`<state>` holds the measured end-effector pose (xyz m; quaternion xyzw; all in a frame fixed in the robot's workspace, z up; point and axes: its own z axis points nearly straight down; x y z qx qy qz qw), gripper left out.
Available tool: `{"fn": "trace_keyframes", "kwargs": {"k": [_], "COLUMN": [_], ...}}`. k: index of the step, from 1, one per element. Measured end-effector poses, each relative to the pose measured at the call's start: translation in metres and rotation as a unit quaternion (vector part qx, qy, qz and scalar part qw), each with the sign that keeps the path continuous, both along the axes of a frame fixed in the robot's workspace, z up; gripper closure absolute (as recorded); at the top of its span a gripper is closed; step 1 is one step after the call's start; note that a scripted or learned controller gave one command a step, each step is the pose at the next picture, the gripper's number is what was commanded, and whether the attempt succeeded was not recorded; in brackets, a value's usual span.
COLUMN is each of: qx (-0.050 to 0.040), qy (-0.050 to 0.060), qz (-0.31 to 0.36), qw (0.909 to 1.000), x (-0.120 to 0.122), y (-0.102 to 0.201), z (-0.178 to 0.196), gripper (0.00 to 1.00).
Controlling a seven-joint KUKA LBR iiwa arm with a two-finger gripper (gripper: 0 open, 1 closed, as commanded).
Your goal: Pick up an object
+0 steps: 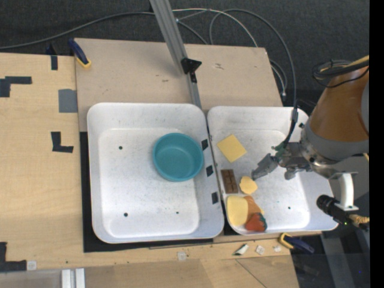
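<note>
Gripper low in the right bin, open or shut hard to tell (too blurry). Small yellow piece just below-left, nearly touching.

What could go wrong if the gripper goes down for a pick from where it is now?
The gripper hangs just above a small yellow piece that lies close to a brown block and a pale yellow slab; closing there could nudge or catch a neighbour. The yellow square looks flat, so it may slip a pinch.
</note>
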<state>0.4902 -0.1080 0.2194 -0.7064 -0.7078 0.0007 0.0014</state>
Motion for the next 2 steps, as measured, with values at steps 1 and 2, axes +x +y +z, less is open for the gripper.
{"fn": "trace_keyframes", "kwargs": {"k": [1, 2], "qx": [-0.0001, 0.0003], "qy": [0.0, 0.002], "qz": [0.0, 0.0], "qw": [1.0, 1.0], "x": [0.0, -0.002], "y": [0.0, 0.01], "z": [0.0, -0.049], "gripper": [0.0, 0.0]}}
